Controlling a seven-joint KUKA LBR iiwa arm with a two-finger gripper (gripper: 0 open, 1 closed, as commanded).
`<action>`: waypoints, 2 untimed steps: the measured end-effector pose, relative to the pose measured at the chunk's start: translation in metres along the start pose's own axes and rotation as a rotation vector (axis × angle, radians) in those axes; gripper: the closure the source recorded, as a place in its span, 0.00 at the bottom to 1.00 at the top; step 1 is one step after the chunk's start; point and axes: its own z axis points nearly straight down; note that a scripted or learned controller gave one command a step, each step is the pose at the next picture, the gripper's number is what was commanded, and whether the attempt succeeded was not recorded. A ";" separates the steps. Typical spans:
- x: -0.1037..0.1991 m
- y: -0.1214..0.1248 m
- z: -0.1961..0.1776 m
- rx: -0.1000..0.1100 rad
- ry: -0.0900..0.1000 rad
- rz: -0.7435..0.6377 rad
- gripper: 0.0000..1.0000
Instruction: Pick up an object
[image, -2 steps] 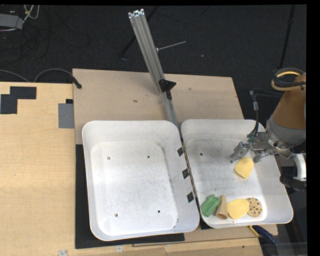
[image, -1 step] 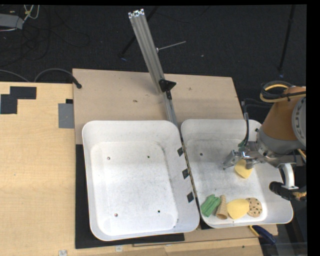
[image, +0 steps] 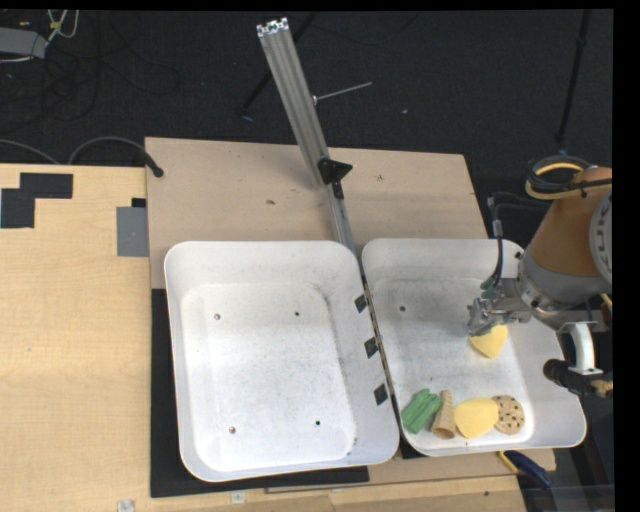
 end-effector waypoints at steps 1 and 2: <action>0.008 0.003 -0.048 -0.005 -0.001 -0.005 1.00; 0.015 -0.003 -0.105 -0.006 -0.001 -0.005 1.00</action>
